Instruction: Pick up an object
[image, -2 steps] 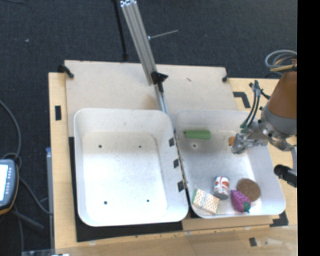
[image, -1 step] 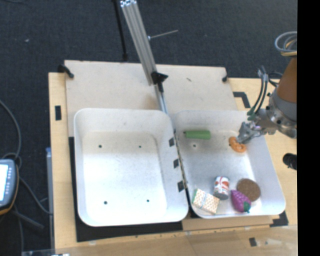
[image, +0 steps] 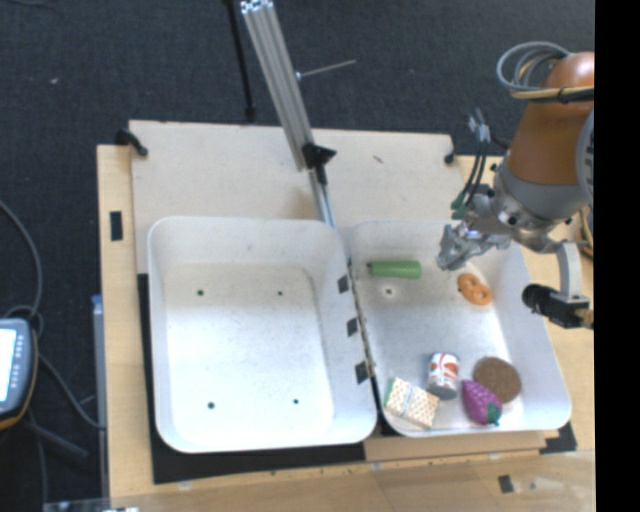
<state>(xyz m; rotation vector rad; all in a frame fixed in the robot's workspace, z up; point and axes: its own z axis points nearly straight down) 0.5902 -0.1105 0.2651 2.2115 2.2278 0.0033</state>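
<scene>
Lying along the right bin's near edge are a patterned block, a small can, a purple grape bunch and a brown disc. Farther back, an orange piece sits just below the gripper; whether its fingers are parted or closed is unclear. A green cylinder lies crosswise, its long axis left-right. The wooden bench stands on dark carpet.

— What do you have around the edges?
— I see an aluminium rail slanting down over the wooden bench, towards the two bins.
— And far left?
— A handheld screen unit on dark carpet, with a black cable.
</scene>
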